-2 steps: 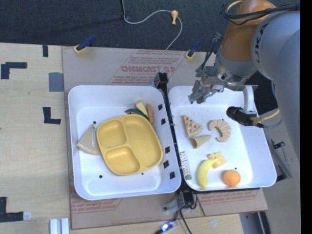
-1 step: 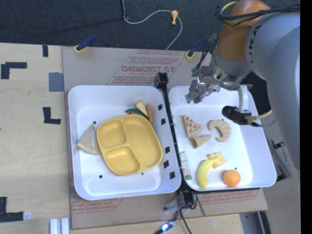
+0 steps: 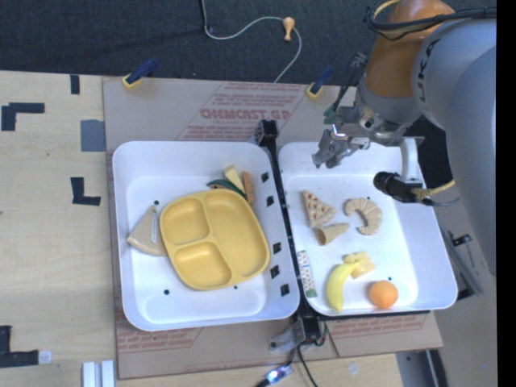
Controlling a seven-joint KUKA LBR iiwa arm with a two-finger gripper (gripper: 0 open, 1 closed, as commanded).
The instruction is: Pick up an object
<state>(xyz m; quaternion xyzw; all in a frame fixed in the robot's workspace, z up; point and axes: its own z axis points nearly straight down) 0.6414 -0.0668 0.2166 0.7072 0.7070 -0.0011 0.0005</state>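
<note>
My gripper [image 3: 328, 156] hangs over the far left part of the right bin [image 3: 419, 240], with nothing visible between its fingers. Below it in that bin lie a pizza-slice toy [image 3: 316, 208], an ice-cream cone [image 3: 330, 232], a croissant [image 3: 365, 214], a banana [image 3: 339, 285], a small yellow piece [image 3: 359, 263] and an orange [image 3: 384, 294]. The pizza slice is the closest, a short way toward the camera from the fingertips.
The left bin [image 3: 129, 176] holds a yellow divided plate [image 3: 214, 239], a pale wedge [image 3: 145, 234] at its left and small food pieces [image 3: 236, 181] behind it. A black divider [image 3: 278, 216] runs between the bins. A cable [image 3: 242, 31] lies behind the bench.
</note>
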